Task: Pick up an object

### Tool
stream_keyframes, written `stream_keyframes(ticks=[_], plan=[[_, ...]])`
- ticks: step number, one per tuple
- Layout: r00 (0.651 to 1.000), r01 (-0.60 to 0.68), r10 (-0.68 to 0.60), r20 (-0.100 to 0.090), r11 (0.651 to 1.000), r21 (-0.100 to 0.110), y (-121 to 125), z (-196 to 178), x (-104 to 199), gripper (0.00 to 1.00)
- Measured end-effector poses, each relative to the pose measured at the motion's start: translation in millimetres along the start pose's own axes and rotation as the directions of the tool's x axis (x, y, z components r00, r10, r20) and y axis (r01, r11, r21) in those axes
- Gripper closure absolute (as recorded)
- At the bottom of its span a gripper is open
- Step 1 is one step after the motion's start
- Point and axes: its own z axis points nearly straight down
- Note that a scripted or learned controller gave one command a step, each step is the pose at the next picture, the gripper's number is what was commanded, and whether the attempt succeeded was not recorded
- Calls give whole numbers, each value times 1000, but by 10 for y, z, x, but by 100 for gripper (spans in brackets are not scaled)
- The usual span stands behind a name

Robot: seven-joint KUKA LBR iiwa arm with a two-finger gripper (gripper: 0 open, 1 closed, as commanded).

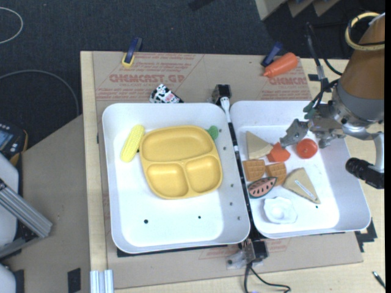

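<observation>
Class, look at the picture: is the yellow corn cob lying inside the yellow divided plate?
No: the yellow corn cob lies on the left white bin's floor, beside the yellow divided plate's left edge.

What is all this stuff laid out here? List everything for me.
Bins: two, white, side by side on the bench.
Divided tray: one, yellow, left bin.
Corn cob: one, yellow, left bin beside the tray.
Tomato: one, red, right bin.
Watermelon slice: one, red and green, right bin.
Waffle pieces: two, tan, right bin.
Fried egg: one, white, right bin front.
Carrot: one, orange, behind the bins.
Arm: one, grey and orange, right.
Claw: one, above the right bin.
</observation>
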Motion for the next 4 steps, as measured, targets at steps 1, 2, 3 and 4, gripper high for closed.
stream_keyframes(ticks=[1, 2, 3, 4], plan=[[1000, 3, -3, 2, 1000, -13, 23, -67, 2, 0], [1000, 1, -1, 0, 1000, -6, 47, 414, -82, 0], [1000, 3, -3, -1, 1000, -4, 34, 1038, -14, 0], [1000, 1, -1, -2, 1000, -13, 55, 1536, -4, 0]])
